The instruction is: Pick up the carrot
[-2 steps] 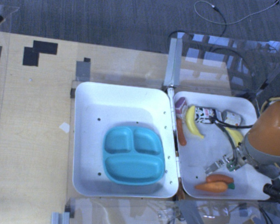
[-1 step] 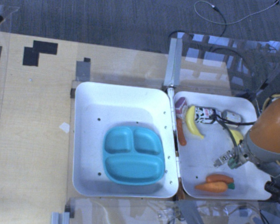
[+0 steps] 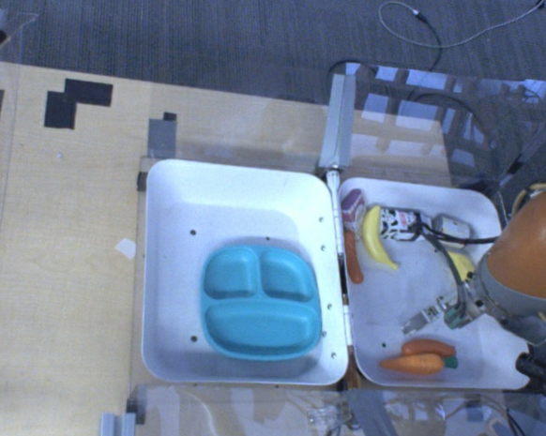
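The carrot (image 3: 412,364) is orange with a green stem end and lies near the front edge of the right bin (image 3: 379,310). A second, redder carrot-like piece (image 3: 429,348) rests just behind it, touching it. My gripper (image 3: 423,319) reaches in from the right on the grey arm with the orange band (image 3: 533,256). Its tip hovers a little behind the two orange pieces, apart from them. Nothing shows in its grasp.
The right bin also holds a banana (image 3: 378,238), a black-and-white can (image 3: 402,224), a purple item (image 3: 351,205), a thin red-orange stick (image 3: 353,258) along the left wall and a yellow piece (image 3: 460,265) under a black cable. A blue divided plate (image 3: 262,301) sits in the left bin (image 3: 171,251).
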